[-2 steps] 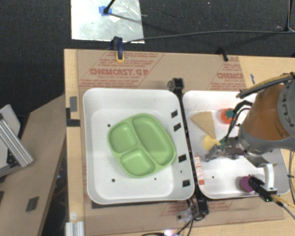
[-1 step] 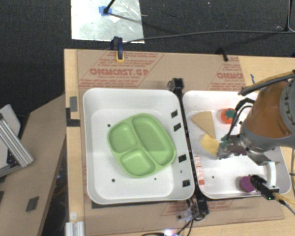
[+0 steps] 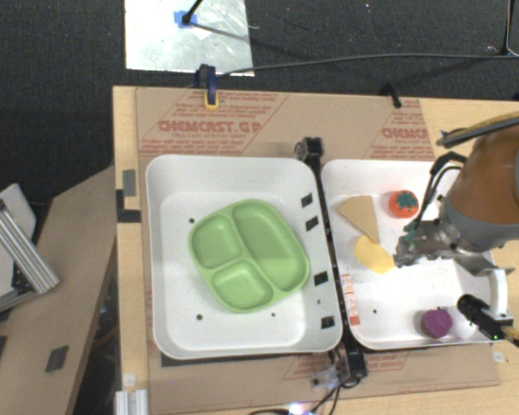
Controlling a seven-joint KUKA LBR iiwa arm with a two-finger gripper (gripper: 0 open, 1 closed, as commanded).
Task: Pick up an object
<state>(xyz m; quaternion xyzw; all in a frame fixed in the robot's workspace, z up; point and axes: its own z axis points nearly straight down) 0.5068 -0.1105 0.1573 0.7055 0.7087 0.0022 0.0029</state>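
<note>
The right bin (image 3: 374, 318) holds a yellow lemon-like piece (image 3: 373, 255), a tan wedge (image 3: 360, 215), a red tomato-like toy (image 3: 403, 202) and a purple round toy (image 3: 437, 322). My gripper (image 3: 413, 249) reaches in from the right and sits low in this bin, right beside the yellow piece on its right side. The wrist hides the fingers from above, so nothing shows between them. The tomato lies just behind the gripper, the purple toy well in front of it.
The left bin (image 3: 169, 318) holds a green divided plate (image 3: 246, 253). A black divider with clips (image 3: 322, 232) runs between the bins. The arm's grey and orange body (image 3: 493, 188) covers the right bin's right side. Cables cross above the bench.
</note>
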